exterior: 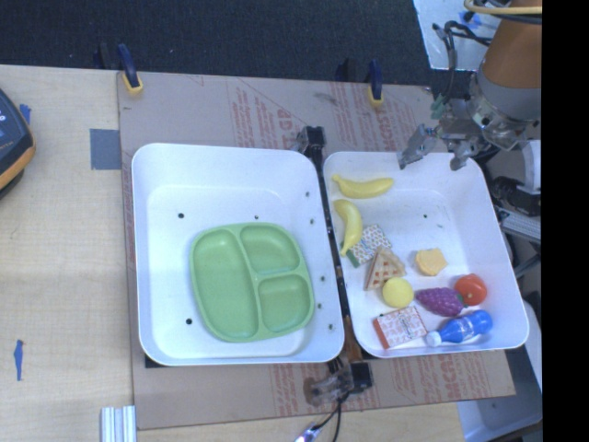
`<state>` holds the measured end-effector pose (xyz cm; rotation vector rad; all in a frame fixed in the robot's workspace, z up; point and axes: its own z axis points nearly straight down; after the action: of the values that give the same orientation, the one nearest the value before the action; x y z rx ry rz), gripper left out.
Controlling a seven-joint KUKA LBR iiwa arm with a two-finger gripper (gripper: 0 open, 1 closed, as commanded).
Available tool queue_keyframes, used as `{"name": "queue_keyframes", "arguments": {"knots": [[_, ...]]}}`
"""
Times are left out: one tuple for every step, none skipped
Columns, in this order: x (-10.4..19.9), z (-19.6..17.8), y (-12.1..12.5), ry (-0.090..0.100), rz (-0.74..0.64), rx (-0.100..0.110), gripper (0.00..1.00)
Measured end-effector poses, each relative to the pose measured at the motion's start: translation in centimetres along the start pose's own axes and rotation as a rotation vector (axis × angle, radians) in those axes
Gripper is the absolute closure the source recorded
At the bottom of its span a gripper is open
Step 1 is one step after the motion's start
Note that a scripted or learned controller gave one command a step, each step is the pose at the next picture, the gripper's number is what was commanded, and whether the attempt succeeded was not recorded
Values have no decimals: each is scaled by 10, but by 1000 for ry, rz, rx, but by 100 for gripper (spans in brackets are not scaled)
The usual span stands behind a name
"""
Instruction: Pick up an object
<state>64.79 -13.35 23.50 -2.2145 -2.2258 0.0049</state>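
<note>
A pale wooden bench (55,274) carries a brown cardboard sheet (230,109), held at its far edge by clamps, and beyond it lies dark carpet. On the cardboard sit two shallow white bins side by side. The left bin (156,178) holds a green divided plate (251,282), lying flat with its three compartments up.

The right bin (460,201) holds the toy food. One banana (363,187) lies near the far rim, its long axis running left to right with a slight curve. A second banana (349,224) lies just below it, its long axis running near to far along the bin's left wall. Beside that one sits a small blue-and-white patterned packet (372,242), touching a sandwich wedge (384,269). A lemon (398,292) lies against the wedge's near side. A yellow-orange chunk (430,262) sits apart to the right. A purple bunch of grapes (440,300) lies between the lemon and a tomato (470,289). Along the near rim, a red-and-white box (399,327) lies flat, and a blue bottle (463,328) lies on its side, its long axis left to right with the white cap toward the box.

The end effector (432,152) hangs over the far rim of the right bin, its two fingers spread wide and nothing between them. The arm (511,44) is cut off by the top of the view. At the left edge a dark device with an orange rim (13,145) is only partly visible.
</note>
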Motion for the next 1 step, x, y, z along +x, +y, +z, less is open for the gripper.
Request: {"name": "queue_keyframes", "arguments": {"knots": [[24, 75, -33, 0, 1, 3, 0]]}}
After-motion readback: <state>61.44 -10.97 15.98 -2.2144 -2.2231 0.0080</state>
